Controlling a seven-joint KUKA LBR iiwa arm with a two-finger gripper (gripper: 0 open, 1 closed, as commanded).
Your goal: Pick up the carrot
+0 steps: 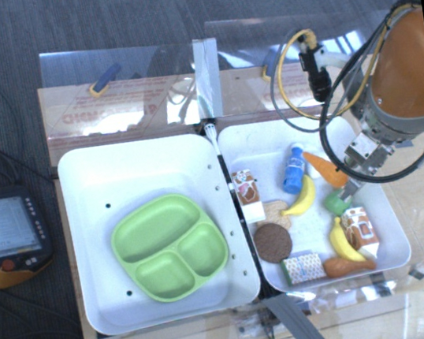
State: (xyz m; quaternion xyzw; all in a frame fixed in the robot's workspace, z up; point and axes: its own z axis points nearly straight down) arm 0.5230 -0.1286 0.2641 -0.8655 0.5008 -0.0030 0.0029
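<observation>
The desk (130, 106) carries two white bins side by side. The left bin (85, 177) holds a green divided plate (170, 247); the right bin (247, 139) is crowded with toy food. Over the right bin's far right side hangs the grey arm (402, 86) with its orange band, reaching in from the right, cables looping around it.

The carrot (327, 168) lies in the upper right part of the right bin, its long axis running on a slant from its narrow tip at upper left down to its thick end at lower right. It sits just beside a blue bottle (294, 168) and a banana (303, 197) on its left, with a small green piece (335, 203) just below it.

The gripper (354, 176) seems to sit right at the carrot's thick end, so the carrot stretches away from it toward the upper left. Whether the fingers are apart or together I cannot tell; the wrist and cables hide them.

To my eye, the grasp depends on closing across that slanted axis, not along it.
</observation>
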